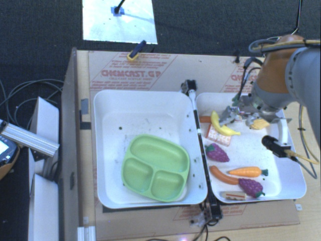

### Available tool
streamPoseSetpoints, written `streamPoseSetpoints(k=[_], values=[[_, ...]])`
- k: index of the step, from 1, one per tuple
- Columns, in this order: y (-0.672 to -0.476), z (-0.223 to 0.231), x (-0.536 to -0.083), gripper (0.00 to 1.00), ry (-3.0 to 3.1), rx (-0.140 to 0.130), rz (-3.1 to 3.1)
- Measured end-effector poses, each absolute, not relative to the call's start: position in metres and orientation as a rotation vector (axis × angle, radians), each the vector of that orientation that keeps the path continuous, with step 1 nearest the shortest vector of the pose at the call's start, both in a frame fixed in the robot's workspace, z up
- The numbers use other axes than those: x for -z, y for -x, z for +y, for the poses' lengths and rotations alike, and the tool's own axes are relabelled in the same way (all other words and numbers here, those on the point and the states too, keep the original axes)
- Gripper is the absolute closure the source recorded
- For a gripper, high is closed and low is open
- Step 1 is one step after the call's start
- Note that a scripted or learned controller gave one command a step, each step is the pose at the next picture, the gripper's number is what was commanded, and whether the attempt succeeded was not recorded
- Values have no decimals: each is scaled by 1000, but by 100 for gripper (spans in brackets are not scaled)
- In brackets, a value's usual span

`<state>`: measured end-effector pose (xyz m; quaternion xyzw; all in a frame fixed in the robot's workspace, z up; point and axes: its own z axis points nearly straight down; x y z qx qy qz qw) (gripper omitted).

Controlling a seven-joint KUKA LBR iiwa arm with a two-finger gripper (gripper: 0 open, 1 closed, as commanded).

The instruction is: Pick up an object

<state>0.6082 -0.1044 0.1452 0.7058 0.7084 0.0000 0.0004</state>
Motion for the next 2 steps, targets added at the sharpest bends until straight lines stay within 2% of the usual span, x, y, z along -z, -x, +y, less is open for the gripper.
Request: streamPoseSetpoints(k=[1, 2], values=[[-650, -118, -99, 0, -2224, 11, 2222], [-664, -129, -100, 0, -2247, 28, 2245]])
